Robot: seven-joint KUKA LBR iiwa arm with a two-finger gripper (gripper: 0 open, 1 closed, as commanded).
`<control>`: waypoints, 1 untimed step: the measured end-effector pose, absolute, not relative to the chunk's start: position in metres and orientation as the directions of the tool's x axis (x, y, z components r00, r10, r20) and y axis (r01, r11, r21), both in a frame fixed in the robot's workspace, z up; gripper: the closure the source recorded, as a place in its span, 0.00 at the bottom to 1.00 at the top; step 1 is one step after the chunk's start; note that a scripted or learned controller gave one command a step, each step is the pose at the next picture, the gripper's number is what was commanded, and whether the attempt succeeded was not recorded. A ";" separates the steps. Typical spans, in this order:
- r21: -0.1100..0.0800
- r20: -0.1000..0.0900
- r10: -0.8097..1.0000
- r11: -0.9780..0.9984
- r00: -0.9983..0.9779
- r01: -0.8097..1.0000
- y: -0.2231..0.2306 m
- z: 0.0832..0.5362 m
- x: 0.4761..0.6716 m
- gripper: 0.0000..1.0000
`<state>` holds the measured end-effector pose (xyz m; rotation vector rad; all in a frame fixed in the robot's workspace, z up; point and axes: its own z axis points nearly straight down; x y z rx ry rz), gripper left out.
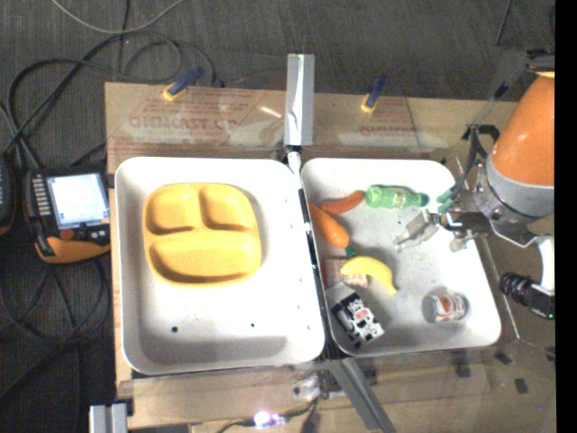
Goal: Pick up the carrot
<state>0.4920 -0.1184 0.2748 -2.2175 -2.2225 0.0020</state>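
A: Carrot (332, 227) lies in the right bin (469, 332), hard against the left wall where the two bins meet, pointing along that wall. An orange sausage-shaped toy (343, 203) touches its upper end, and the green bottle (395, 197) sits just beyond that.

B: Claw (416, 230) position?

A: Over the right bin's middle, well apart from the carrot, to its right. Fingers look spread, nothing between them. Thin and pale against the white floor, so I would not swear to how wide.

B: Risks from here?

A: Three, as I judge it. One: the wall. With the carrot that close to it, a finger coming down on the wall side could land on the rim or the carrot itself and roll it. Two: wrong object. The orange toy is the same colour and touching, so a descent a little too far up the bin could close on it, or on both.

B: Third?

A: Banana (370, 271) sits near the carrot's lower end, with the small black-and-white pack (358, 318) below. A low sweep across could nudge the banana into the carrot. The can (445, 307) is well clear, and so is the yellow divided tray (204, 234) in the left bin (135, 332).
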 end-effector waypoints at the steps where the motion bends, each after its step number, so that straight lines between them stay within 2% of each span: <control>1: -0.004 0.001 0.987 -0.162 0.162 0.987 -0.095 0.178 0.583 0.00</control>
